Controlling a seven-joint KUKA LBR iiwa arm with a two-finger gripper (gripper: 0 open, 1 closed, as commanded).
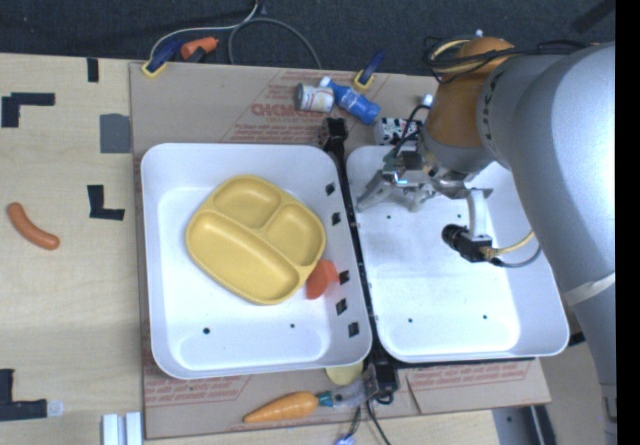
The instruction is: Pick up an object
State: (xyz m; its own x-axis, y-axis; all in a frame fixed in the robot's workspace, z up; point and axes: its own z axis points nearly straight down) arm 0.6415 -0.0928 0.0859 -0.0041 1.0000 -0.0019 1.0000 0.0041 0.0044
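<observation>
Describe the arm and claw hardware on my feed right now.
A thick, rounded, matte grey arm with a glossy orange band above the wrist. The metallic silver claw carries thin black cables, plus a black cylindrical fitting with a pale hose alongside.

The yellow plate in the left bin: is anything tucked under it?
A small orange-red object pokes out beside the yellow plate at its lower right edge, resting on the left bin. Whether it reaches underneath, or what else the plate covers, cannot be seen.
</observation>
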